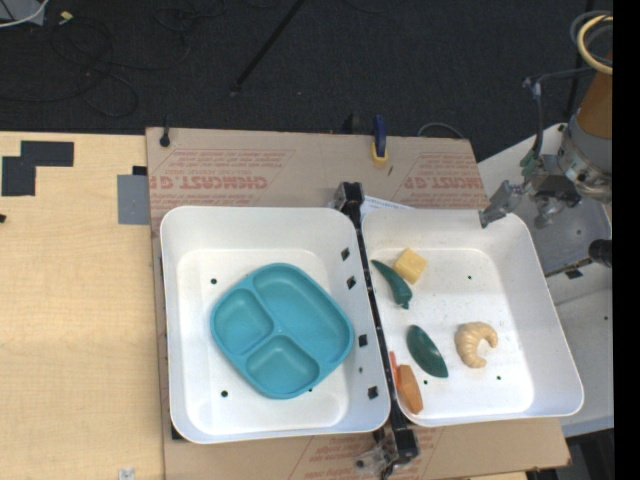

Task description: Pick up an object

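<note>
Camera view, taken from above the desk (80, 298): two white bins sit side by side. The left bin (185, 238) carries a teal divided plate (281, 329). The right bin (520, 258) carries five small items: a yellow block (410, 265) near the back, a dark green pepper-shaped piece (394, 282) touching or just beside it, a dark green leaf-shaped piece (426, 350) nearer the middle, a tan croissant (476, 343) to its right, and an orange carrot-like piece (408, 388) against the divider at the front.

The gripper (525, 196) hangs above the back right corner of the right bin, well apart from every item; whether it is spread or pressed together I cannot tell at this angle and size.

Assessment: all five look like toy food, likely light and stiff, possibly smooth plastic that may slip. The croissant appears the best candidate: it stands clear of neighbours and walls, and its thick middle offers a hold across the short width. The carrot lies too near the divider for easy access.
</note>
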